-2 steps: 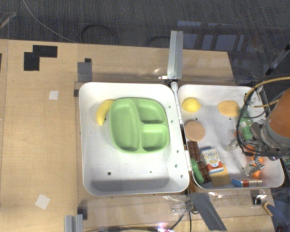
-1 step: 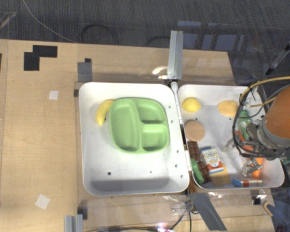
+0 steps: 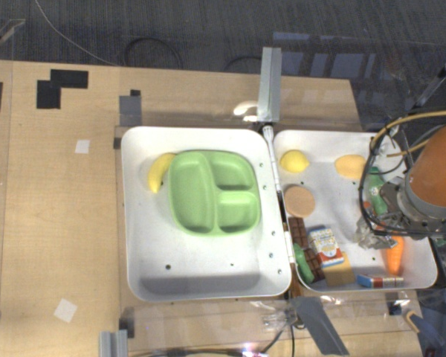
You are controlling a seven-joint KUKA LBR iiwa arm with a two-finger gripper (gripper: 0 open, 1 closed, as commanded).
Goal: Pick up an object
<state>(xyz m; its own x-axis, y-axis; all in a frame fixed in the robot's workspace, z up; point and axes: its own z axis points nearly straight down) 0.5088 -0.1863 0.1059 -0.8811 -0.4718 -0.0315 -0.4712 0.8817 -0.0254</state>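
My gripper (image 3: 369,235) hangs low over the right side of the right bin (image 3: 323,146), under the arm's orange band (image 3: 437,171) and a tangle of cables. An orange carrot (image 3: 395,259) lies just to its lower right, partly hidden by the wrist. To its left are a small printed carton (image 3: 326,246) and a tan wooden block (image 3: 339,275). A blue and red marker (image 3: 380,280) rests along the bin's near edge. I see nothing in the gripper.
The right bin also holds a yellow lemon (image 3: 294,161), a pale orange piece (image 3: 350,166), a round tan disc (image 3: 299,199), a brown chocolate bar (image 3: 299,236) and a green item (image 3: 307,262). The left bin (image 3: 145,222) holds a green divided plate (image 3: 212,192) and a banana (image 3: 159,172).
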